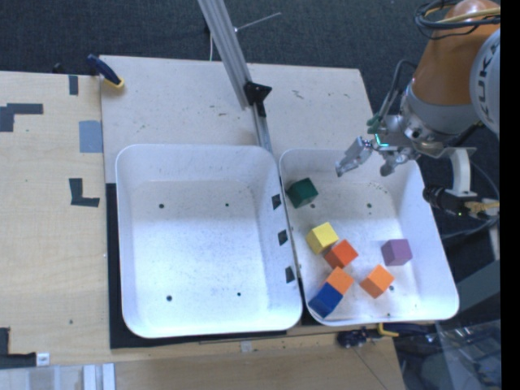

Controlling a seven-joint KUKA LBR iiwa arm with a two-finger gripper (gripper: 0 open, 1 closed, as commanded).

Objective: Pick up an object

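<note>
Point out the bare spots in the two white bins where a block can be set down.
The left white bin has bare floor wall to wall. In the right white bin, bare floor lies between the green cube and the purple cube, under the gripper. It is crowded around the yellow cube, orange cubes and blue cube.

The two shallow white plastic bins (pixel 130 218) look smooth and faintly speckled. The pale wooden bench top (pixel 162 96) is matt and scuffed. The slanted grey metal rail (pixel 223 35) has a dull sheen.

The grey KUKA arm with its orange band (pixel 451 59) reaches in from the right edge, wrist bent downward and to the left. Its two-finger metal gripper (pixel 370 162) hangs low with fingers (pixel 351 160) spread apart, nothing between them
</note>
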